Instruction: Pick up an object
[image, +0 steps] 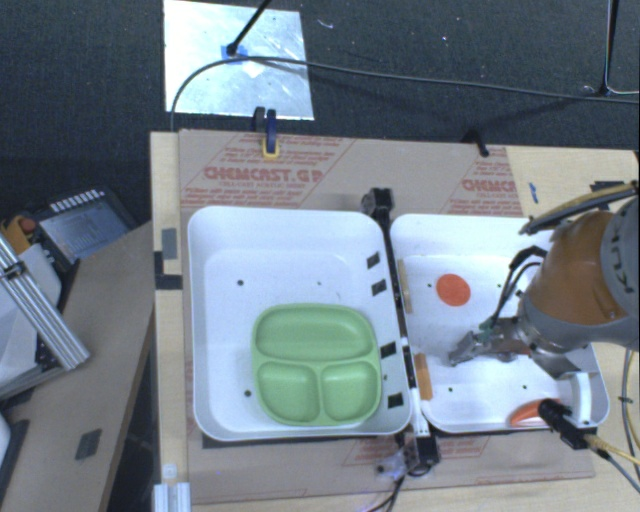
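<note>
The gripper is hovering low inside the right bin, its finger state impossible to tell, while the orange disc is lying just beyond it on the bin floor and a green divided tray is occupying the left bin.

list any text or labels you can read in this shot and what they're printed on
"CHEMCAST G P" in red, on the brown board behind the left bin.
"CHEMCAST" again, partly cut off, on the same board behind the right bin.
Smaller red print beneath both: too blurred to read.
</note>
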